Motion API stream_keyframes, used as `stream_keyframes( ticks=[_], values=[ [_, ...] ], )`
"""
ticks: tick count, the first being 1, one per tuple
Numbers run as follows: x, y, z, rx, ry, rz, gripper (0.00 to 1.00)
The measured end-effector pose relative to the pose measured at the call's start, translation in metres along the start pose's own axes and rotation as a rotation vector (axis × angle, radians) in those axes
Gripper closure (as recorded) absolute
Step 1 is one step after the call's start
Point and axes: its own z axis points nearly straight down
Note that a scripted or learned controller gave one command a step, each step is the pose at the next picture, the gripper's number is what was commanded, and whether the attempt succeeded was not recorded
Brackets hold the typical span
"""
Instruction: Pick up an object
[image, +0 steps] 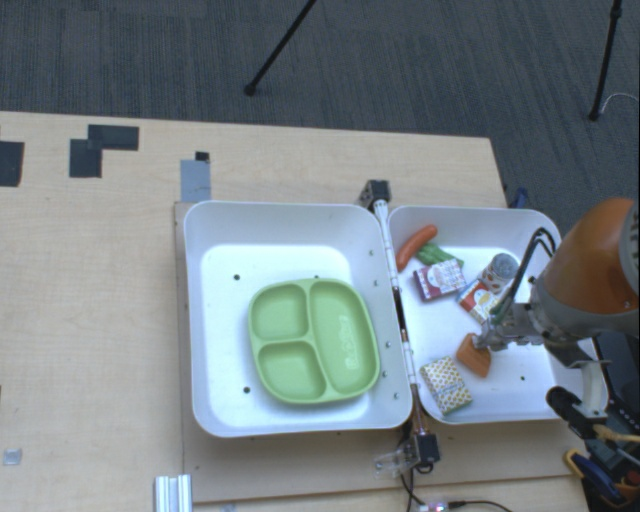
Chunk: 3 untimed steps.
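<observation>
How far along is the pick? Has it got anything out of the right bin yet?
Done: the arm has reached into the right bin, with the hand low by the orange wedge-shaped piece. In hand: nothing I can confirm; a grip isn't visible from this angle. Left: closing on an item and lifting it. The carrot, dark red packet, small bottle and patterned packet all lie on the bin floor.
</observation>
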Motion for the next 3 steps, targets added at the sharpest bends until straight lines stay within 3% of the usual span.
stream_keyframes(
  ticks=[1, 2, 3],
  values=[
    [0.0, 0.0, 0.0, 0.0, -0.001, 0.0, 0.0],
    [0.032, -0.004, 0.012, 0.007, -0.005, 0.003, 0.0],
    [0.035, 0.0, 0.0, 0.001, 0.002, -0.002, 1.0]
  ],
)
